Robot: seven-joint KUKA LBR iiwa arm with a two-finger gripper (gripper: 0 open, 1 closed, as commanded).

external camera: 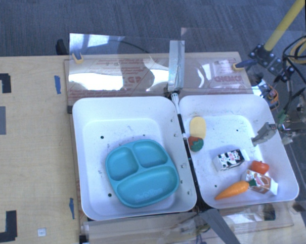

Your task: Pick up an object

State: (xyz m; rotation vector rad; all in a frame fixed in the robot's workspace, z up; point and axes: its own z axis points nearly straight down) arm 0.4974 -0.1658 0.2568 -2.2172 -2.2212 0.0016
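The right bin (221, 113) holds several small items. A pale yellow piece (197, 126) lies near its left wall, with a red and green piece (196, 143) just below it. A black-and-white cow-patterned carton (230, 159) sits in the middle. An orange carrot (232, 190) lies at the front, beside a small bottle with a red cap (260, 179). My gripper (265, 133) hangs at the bin's right side, above and to the right of the carton, touching none of the items.
The left bin (87, 122) holds a blue divided plate (141, 172). A clear panel (120, 70) and a metal post (176, 65) stand behind the bins. Cables and a yellow pole (285, 22) crowd the far right.
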